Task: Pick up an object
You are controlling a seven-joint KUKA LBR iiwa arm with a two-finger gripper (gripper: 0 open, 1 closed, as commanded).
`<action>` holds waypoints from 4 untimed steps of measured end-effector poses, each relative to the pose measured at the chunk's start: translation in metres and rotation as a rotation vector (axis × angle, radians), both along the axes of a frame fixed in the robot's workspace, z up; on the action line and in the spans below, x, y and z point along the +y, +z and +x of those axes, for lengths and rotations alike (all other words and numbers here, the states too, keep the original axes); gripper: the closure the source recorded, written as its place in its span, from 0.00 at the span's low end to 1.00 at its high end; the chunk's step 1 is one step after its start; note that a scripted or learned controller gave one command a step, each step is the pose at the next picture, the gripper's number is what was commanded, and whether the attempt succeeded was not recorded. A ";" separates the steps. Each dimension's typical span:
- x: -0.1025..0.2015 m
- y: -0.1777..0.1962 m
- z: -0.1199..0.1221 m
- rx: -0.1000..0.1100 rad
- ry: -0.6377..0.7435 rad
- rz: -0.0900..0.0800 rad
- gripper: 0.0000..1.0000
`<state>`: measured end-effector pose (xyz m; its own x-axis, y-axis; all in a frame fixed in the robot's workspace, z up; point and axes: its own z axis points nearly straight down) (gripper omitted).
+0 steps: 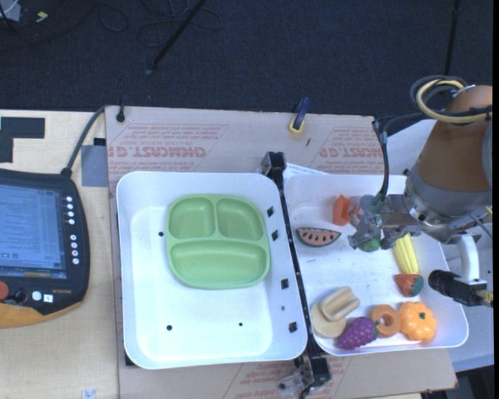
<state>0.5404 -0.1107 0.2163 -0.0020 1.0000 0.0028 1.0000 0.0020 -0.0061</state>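
The right bin [374, 194] holds several toy foods. A watermelon slice [318, 237] lies near its left wall, and an orange-red piece [341, 209] sits just above it. A yellow corn cob [406, 254] lies near the middle, with a strawberry [409, 284] below it. Along the front edge are a beige piece [337, 304], purple grapes [358, 333], a donut [384, 318] and an orange pumpkin [417, 321]. My gripper [368, 228] is low over the bin, between the orange-red piece and the corn. Its tip is dark and blurred.
The left bin [150, 306] holds a green divided plate [218, 241]. A black divider [288, 256] runs between the bins. A teach pendant [29, 235] lies on the bench at the far left. The arm's grey body [453, 169] hangs over the right bin's far right side.
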 end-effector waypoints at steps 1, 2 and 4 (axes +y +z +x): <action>0.048 0.021 -0.017 -0.002 0.002 0.000 1.00; 0.056 0.011 -0.022 -0.001 -0.001 -0.002 1.00; 0.043 0.006 -0.010 -0.003 -0.001 -0.002 1.00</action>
<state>0.5302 -0.0674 0.2225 -0.0014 1.0000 0.0005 1.0000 0.0014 -0.0036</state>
